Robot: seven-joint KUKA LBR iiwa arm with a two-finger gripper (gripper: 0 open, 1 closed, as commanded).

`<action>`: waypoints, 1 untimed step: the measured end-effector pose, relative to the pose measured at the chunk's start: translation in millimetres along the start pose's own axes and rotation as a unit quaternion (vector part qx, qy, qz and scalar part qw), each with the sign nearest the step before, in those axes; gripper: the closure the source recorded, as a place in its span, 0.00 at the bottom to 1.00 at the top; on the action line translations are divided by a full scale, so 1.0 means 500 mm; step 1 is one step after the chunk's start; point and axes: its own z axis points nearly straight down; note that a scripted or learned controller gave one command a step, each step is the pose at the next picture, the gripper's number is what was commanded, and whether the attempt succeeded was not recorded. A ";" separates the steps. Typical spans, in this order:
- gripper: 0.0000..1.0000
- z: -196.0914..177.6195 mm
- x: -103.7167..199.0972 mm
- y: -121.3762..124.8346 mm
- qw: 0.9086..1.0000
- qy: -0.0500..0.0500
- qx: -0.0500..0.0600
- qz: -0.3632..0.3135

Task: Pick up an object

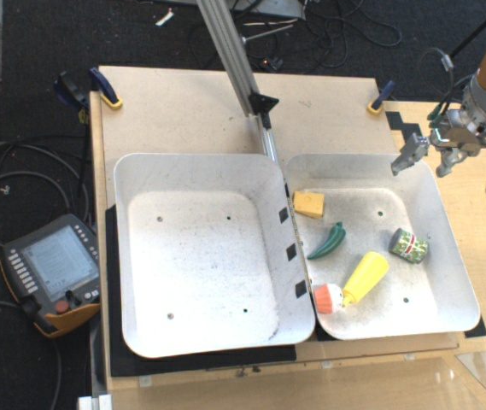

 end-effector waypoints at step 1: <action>0.00 -0.006 0.001 0.002 1.000 -0.001 -0.002 -0.001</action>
